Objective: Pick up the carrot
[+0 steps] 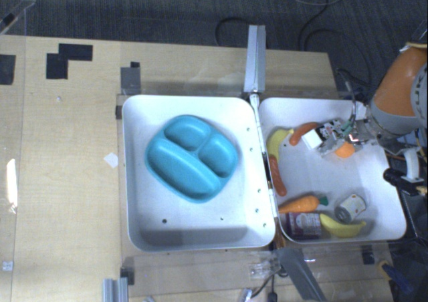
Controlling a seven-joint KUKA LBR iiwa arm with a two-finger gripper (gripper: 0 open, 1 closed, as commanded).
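Observation:
The carrot (299, 204) is orange with a green stub at its right end. It lies on its side near the front of the right bin (374, 180), just behind a dark purple can (304, 224). My gripper (334, 137) reaches in from the right and hangs over the back of the same bin. It is well behind the carrot and a little to its right. It sits among a small orange ball (344, 151), a white block (311, 139) and a reddish-orange piece (304, 129).
A blue divided plate (193, 156) lies in the left bin (144, 214). The right bin also holds a yellow banana (343, 228), a silver can (350, 207), a red sausage (276, 176) along its left wall and a yellow piece (277, 141).

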